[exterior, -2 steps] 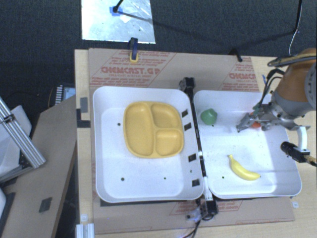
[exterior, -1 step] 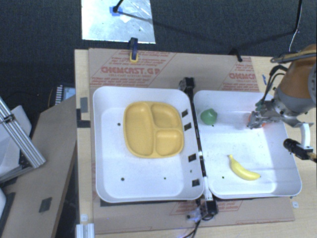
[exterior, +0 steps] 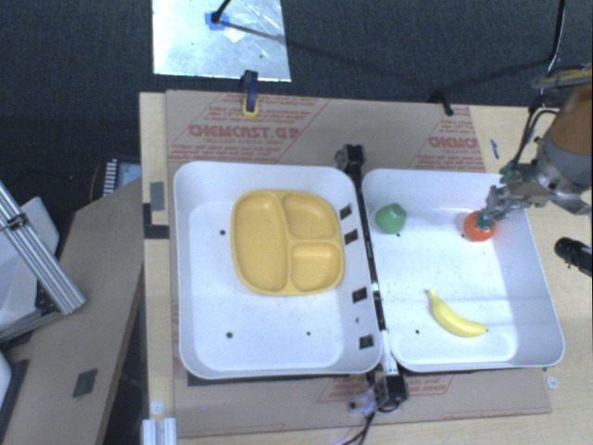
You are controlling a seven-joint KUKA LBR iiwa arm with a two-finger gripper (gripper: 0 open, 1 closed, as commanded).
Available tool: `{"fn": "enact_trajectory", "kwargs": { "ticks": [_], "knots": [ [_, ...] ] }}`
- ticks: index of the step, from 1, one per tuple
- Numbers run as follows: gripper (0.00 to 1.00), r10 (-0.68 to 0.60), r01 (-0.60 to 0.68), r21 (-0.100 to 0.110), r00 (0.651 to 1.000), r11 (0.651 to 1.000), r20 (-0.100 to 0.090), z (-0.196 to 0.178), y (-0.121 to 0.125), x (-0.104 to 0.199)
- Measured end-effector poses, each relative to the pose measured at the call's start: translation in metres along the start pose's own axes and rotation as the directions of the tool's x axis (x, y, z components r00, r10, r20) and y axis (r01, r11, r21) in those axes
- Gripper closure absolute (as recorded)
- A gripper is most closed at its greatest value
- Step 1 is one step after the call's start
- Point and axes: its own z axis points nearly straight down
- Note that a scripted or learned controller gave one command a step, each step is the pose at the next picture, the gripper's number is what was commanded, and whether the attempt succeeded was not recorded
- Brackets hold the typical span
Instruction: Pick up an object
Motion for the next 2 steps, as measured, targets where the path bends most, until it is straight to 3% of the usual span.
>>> {"fn": "enact_trajectory", "kwargs": {
  "ticks": [1, 2],
  "knots": [
    [1.00, -0.001, 0.001, 0.001, 1.000, 1.000, 0.000, -0.049, 0.002, -0.001],
    [1.00, -0.005, 0.005, 0.008, 1.000, 1.000, -0.005, -0.042, 0.000, 0.057]
  ]
}}
